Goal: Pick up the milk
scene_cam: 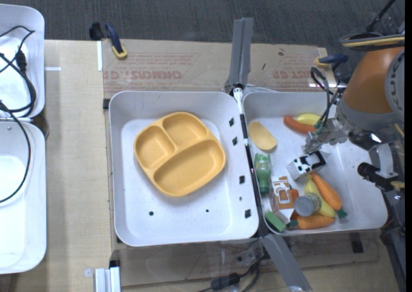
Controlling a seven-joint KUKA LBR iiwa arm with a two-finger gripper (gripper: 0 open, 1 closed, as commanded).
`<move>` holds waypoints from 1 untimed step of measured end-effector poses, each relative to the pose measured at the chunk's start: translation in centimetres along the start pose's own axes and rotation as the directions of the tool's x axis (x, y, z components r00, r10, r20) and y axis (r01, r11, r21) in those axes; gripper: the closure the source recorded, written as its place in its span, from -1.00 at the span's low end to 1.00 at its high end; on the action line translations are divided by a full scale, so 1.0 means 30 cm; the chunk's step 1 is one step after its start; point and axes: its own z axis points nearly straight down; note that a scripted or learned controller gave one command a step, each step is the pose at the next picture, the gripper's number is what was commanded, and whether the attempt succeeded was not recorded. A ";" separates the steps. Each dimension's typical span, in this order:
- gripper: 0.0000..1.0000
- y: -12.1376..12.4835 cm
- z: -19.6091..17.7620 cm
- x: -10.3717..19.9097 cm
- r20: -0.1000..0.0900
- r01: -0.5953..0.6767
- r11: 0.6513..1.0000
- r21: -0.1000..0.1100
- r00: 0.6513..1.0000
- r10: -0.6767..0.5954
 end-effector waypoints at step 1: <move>-1.00 0.000 0.000 0.000 0.000 0.001 1.000 0.000 1.000 -0.001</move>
